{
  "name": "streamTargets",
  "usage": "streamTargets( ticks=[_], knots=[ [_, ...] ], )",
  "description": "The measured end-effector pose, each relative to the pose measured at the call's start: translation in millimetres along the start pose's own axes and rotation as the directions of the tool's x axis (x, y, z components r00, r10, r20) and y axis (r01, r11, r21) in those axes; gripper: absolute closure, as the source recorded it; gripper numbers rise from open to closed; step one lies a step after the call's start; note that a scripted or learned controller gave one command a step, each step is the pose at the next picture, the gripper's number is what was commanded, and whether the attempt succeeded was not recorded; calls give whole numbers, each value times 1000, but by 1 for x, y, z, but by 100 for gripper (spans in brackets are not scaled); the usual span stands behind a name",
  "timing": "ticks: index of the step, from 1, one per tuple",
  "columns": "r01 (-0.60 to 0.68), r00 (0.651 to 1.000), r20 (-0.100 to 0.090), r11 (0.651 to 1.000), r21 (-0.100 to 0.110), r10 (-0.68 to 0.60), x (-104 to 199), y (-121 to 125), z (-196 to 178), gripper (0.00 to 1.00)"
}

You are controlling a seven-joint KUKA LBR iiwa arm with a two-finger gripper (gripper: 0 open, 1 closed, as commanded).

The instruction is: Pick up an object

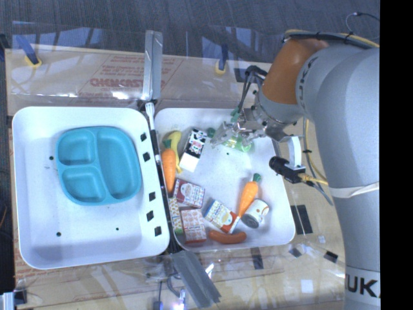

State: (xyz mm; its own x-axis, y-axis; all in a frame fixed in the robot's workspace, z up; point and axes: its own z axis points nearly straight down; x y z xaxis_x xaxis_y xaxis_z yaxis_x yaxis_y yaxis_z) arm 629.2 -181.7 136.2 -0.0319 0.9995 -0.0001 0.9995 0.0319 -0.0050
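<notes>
Green object (242, 143) just under hand (233, 132)

left bin (32, 173): white
divided plate (98, 164): plain turquoise blue
right bin (219, 166): white
arm (335, 121): grey, orange band above the wrist
long carrot (168, 168): orange
small carrot (248, 195): orange, green top
banana (171, 138): yellow
carton (194, 144): black and white print, pale lower end
sausage (226, 237): red-brown
snack boxes (189, 193): red with pale printed panels
can (255, 213): white with dark ends
</notes>
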Motion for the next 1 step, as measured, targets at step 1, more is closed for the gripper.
streamTargets(
  ticks=[1],
  knots=[
    [-220,975,0,975,-30,220,-10,36,27,0]
  ],
)
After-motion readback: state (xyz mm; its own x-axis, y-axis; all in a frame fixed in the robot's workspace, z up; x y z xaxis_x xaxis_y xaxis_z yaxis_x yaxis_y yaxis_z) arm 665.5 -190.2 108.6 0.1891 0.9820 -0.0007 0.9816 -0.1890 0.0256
